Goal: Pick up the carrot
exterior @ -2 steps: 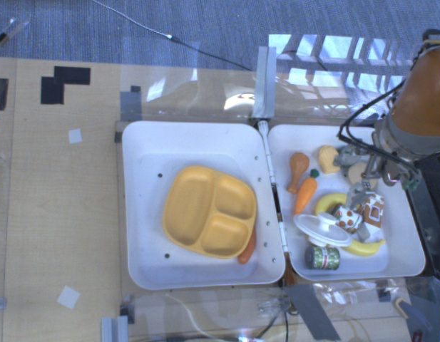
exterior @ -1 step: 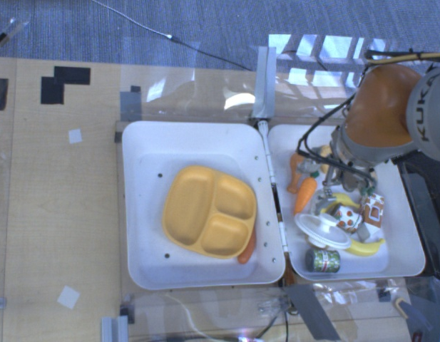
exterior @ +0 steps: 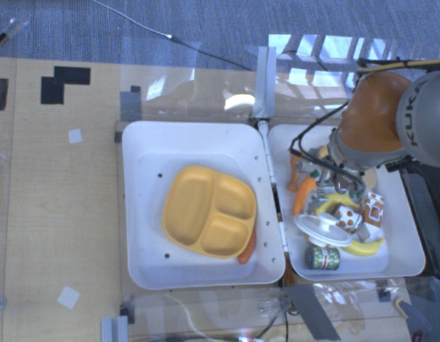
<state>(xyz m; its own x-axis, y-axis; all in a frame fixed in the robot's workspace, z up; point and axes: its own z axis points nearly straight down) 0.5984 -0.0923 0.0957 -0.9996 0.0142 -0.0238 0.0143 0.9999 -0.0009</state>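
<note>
Carrot: orange, slim, tapered, slanted.

A yellow divided plate lies in the left bin; a banana and green can lie in the right bin.

Bright even daylight, window glare on clear panel behind bins, soft shadows, slightly grainy focus

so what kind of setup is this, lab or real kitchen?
Most likely a robotics lab bench, not a kitchen. Two shallow white bins sit side by side on a wooden bench, toy food like the carrot and a banana fills the right one, and cables run across blue carpet.
</note>
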